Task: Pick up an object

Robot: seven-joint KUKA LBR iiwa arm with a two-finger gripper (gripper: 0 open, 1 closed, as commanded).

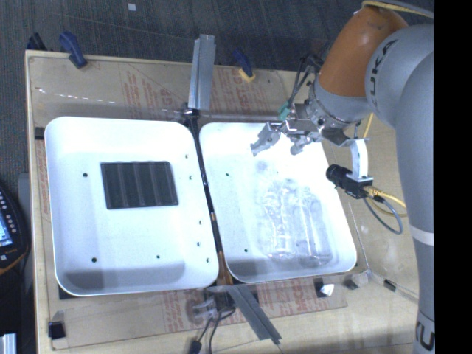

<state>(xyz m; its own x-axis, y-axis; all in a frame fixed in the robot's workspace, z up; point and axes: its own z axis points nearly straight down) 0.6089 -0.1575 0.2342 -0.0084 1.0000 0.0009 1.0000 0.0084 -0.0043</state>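
The arm (383, 57), being the tallest thing on the bench, is sitting nearest the camera and reaching in over the right bin (221, 198), which is serving here as the landmark. The gripper (279, 143) is hanging above the far edge of that bin with its 2 fingers spread apart and nothing between them, likely poised for a descent. The clear plastic object (291, 223), seemingly a transparent package, is lying flat in the near half of the right bin, apart from the gripper, so the pick is not yet made. Left of the right bin, touching it, the left bin (66, 198) is holding a dark ribbed tray (139, 184) lying flat at its middle.
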